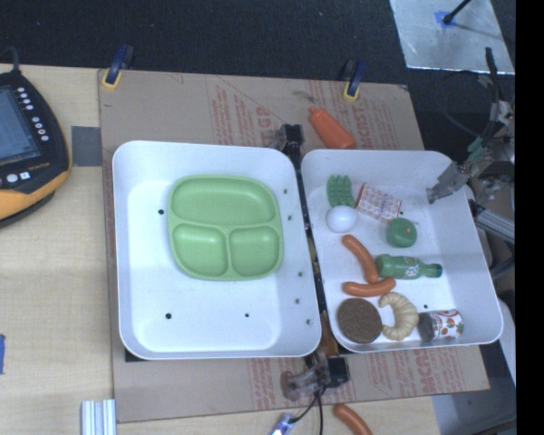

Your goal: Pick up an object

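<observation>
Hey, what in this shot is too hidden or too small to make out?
- Claw, camera view: small and dim at the right bin's edge; open or shut is unclear.
- Wrapped packet: print too small to read.
- Orange item: cut off by the bottom edge.

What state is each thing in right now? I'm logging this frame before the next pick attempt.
green divided plate: flat in the left bin, nothing on it.
green bottle: lying on its side in the right bin.
small can: lying on its side by the bin's near right corner.
croissant: resting against the brown round cookie.
gripper: over the right bin's far right edge, nothing seen held.
</observation>
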{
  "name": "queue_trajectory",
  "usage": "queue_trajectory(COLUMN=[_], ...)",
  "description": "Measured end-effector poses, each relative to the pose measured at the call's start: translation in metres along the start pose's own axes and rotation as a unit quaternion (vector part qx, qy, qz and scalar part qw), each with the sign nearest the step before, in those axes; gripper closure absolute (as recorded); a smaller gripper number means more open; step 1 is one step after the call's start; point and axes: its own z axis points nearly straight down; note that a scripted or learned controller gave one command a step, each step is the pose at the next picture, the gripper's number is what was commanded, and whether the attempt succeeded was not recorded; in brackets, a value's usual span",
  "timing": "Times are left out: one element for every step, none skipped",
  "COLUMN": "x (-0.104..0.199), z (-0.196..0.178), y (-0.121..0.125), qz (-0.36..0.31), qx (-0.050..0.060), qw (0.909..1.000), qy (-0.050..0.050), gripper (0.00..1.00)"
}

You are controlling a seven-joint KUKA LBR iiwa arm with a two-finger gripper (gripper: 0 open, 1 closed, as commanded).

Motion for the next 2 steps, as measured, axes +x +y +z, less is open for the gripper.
queue_trajectory(x=[0.025, 0.023], z=[0.146, 0.134], y=[0.015, 0.016], qz=[-0.001, -0.002], qx=[0.001, 0.0], qw=[1.0, 1.0], qy=[0.0, -0.001], gripper=[0.0, 1.0])
